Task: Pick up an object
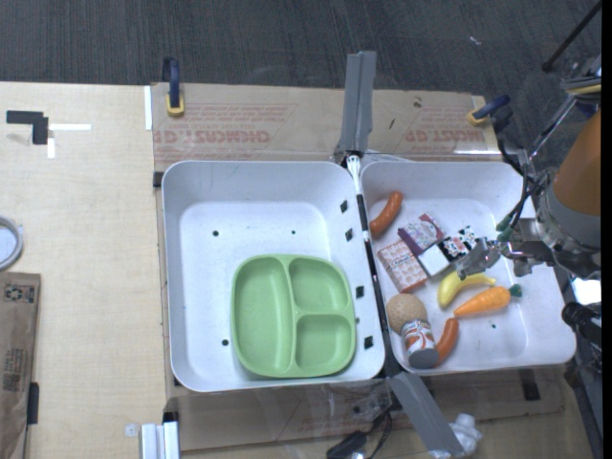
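In the right bin (pixel 545 347), the gripper (pixel 483 259) hovers just above the banana (pixel 459 286), its state impossible to tell, with the carrot (pixel 483 301) just right of the banana and the green plate (pixel 293 315) well left.

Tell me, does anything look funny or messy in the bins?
Nothing looks spilled or broken. The toy food, like the orange plastic carrot and yellow plastic banana, lies jumbled in the right white bin; the green divided plate sits flat.

Arm (pixel 579 189) cut off at right edge; fingers (pixel 488 253) too small to judge.
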`<state>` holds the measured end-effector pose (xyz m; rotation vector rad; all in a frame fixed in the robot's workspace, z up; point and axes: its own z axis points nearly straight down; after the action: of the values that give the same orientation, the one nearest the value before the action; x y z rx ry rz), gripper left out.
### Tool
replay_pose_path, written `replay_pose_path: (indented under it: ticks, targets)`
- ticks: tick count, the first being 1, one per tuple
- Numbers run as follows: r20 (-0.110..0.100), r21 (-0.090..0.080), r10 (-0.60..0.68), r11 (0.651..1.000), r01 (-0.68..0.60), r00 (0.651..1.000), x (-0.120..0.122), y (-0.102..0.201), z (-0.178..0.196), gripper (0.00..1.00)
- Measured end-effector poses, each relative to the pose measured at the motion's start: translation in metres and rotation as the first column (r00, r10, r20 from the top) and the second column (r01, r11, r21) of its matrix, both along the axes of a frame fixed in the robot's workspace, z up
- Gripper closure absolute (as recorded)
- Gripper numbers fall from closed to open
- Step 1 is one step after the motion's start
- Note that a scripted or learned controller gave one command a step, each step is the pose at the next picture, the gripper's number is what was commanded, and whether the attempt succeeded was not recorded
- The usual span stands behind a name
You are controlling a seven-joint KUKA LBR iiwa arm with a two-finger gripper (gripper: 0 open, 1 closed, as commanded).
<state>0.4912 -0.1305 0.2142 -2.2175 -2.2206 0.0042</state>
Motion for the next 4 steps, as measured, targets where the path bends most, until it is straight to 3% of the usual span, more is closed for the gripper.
replay_pose_path:
  ticks: [1,2,3,4]
  targets:
    - [0.001,0.000,0.003,1.000,-0.003,1.000,0.036,-0.020,-0.117,0.00]
    - [0.003,-0.001,0.056,0.998,-0.056,0.998,0.040,-0.052,-0.123,0.00]
    - [0.004,-0.001,0.053,0.999,-0.053,0.999,0.040,-0.052,-0.114,1.00]
    - [0.004,-0.001,0.053,0.999,-0.053,0.999,0.040,-0.052,-0.114,0.00]
